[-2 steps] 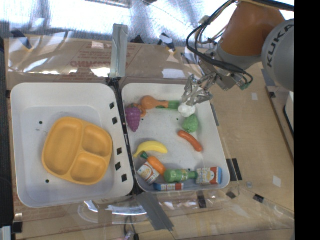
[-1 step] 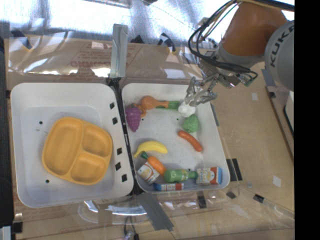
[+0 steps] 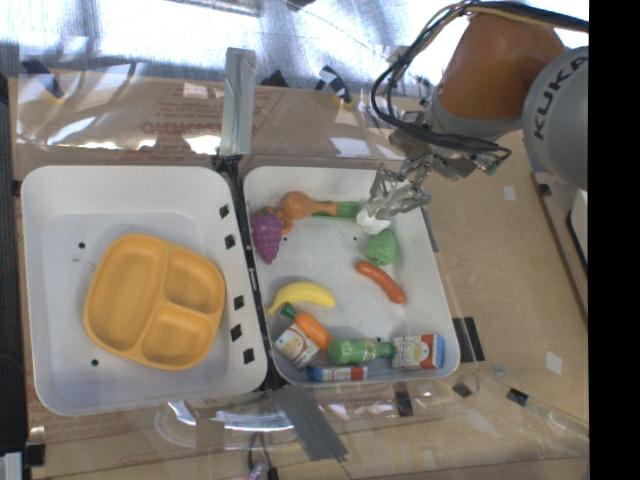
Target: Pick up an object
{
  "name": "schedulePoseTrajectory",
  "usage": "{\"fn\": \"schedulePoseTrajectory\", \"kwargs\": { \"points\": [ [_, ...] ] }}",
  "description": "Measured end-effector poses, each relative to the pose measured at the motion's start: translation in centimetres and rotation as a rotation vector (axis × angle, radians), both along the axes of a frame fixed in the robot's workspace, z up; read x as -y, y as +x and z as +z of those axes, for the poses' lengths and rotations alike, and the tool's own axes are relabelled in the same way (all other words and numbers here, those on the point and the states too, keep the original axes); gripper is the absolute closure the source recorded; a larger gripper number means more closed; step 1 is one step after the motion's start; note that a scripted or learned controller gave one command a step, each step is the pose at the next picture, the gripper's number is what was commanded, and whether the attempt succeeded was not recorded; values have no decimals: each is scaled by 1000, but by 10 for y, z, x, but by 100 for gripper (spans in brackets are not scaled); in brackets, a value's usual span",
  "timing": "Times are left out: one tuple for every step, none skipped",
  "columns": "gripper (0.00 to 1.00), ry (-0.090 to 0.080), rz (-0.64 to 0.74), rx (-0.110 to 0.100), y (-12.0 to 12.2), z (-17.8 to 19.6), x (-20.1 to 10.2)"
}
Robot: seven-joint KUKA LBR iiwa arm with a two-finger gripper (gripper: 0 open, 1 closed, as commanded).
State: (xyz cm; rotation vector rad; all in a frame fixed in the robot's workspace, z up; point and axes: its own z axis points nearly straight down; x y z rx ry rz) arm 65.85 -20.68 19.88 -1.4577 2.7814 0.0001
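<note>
My gripper [image 3: 385,208] hangs over the far right corner of the right bin [image 3: 440,298], below the orange wrist band. Right under its tip is a small white piece [image 3: 372,224], with a green lump [image 3: 382,247] just in front of it; whether the gripper touches either is unclear. Also in this bin lie an orange vegetable with a green stem [image 3: 300,206], purple grapes [image 3: 267,235], a yellow banana [image 3: 303,295] and an orange sausage-shaped piece [image 3: 381,281].
Along the right bin's near wall lie a small jar [image 3: 295,343], a green bottle [image 3: 360,350], a small carton [image 3: 417,350] and a flat blue-red item [image 3: 335,373]. The left bin [image 3: 45,198] holds a yellow divided plate [image 3: 153,300].
</note>
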Motion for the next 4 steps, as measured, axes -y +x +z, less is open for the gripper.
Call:
{"fn": "schedulePoseTrajectory", "kwargs": {
  "points": [
    [100,1,38,-3,-1,4,-16],
    [100,1,126,-3,-1,4,-18],
    [100,-1,390,3,-2,11,-5],
    [100,1,556,-1,0,-9,0]
  ]
}}
